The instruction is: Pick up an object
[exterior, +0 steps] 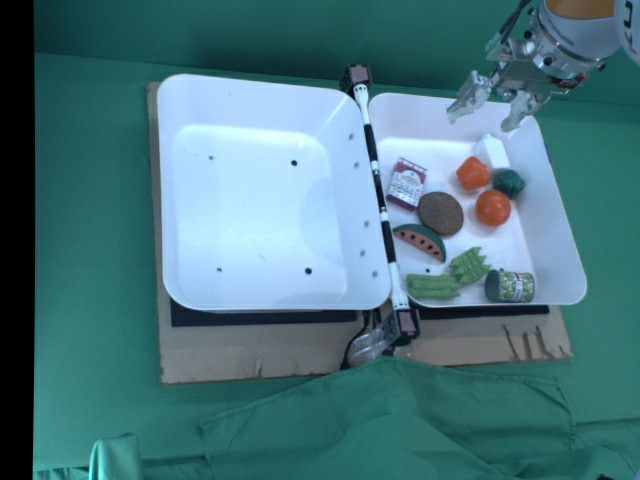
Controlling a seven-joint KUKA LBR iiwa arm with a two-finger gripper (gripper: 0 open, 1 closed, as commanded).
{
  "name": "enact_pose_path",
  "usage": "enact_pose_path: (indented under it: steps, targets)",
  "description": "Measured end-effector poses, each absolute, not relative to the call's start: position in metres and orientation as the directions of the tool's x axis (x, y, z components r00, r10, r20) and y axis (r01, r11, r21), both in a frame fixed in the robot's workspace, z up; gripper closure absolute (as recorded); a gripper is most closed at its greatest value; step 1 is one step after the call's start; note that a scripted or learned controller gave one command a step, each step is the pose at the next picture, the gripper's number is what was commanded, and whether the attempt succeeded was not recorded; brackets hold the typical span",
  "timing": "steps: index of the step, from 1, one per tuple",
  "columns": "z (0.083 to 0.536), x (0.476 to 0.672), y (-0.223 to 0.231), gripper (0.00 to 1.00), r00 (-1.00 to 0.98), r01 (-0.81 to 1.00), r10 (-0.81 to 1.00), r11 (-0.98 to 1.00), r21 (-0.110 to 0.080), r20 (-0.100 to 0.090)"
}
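Green cloth covers the table [90, 218], with a brown cardboard sheet [230, 363] laid under two shallow white bins.

Camera view, entries:
- Left bin [190, 98]: white, dotted with a few small dark holes.
- Right bin [560, 258]: holds all the loose items.
- Small red-and-white carton [406, 183], near the divider.
- Brown disc [440, 213], just beside the carton.
- Watermelon slice [418, 240], below the disc.
- Green pea pods [450, 276], at the near edge.
- Small green can [510, 286], lying on its side in the near right corner.
- Two orange round pieces [492, 208], one above the other, and a dark green piece [509, 182] beside them.
- White block [490, 150], hard to make out against the bin.
- Gripper [493, 110]: jaws apart, nothing between them, poised above the far end of the right bin, over the white block and the upper orange piece.

Handling note, as judgement: the items look like light, rigid toy food. The orange pieces are round and smooth, likely to slip or roll; take one across its widest middle. The can would sit better gripped across its straight sides.
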State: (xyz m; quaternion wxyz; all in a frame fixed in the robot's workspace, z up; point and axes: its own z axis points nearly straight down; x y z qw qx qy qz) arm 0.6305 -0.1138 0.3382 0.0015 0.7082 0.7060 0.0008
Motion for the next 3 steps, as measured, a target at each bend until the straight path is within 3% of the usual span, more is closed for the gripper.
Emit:
enact_pose_path:
  steps: [1,2,3]
  targets:
    - [0.243,0.63,-0.158,0.0,0.008,1.0,1.0,-0.008,-0.006,-0.002]
    - [0.192,0.567,-0.169,0.0,0.003,1.0,1.0,-0.002,0.015,-0.006]
    - [0.187,0.624,-0.141,0.0,0.0,1.0,1.0,0.0,0.02,-0.006]
